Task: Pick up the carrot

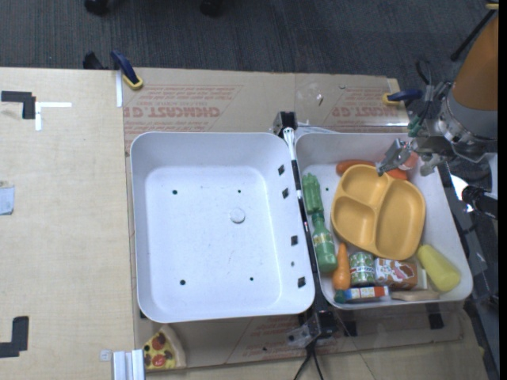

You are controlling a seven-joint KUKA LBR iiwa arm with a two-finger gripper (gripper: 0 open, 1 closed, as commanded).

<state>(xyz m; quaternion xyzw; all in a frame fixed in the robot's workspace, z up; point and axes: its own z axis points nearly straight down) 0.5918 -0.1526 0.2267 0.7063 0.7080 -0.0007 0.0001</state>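
Note:
The carrot (341, 266) is a small orange piece lying in the right bin (452, 212), wedged between a green bottle (324, 246) and a small can (362, 266), below the left rim of a yellow divided plate (379, 210). My gripper (394, 161) hangs over the back of that bin, just above the plate's far edge and well away from the carrot. An orange-red item (355, 166) pokes out from behind the plate, left of the gripper.
The right bin also holds a second green item (310, 193), a yellow lemon-like piece (439, 267), a brown packet (396, 273) and a flat box (361, 294). The left bin (150, 212) lies alongside. A toy pizza slice (159, 353) sits on the bench in front.

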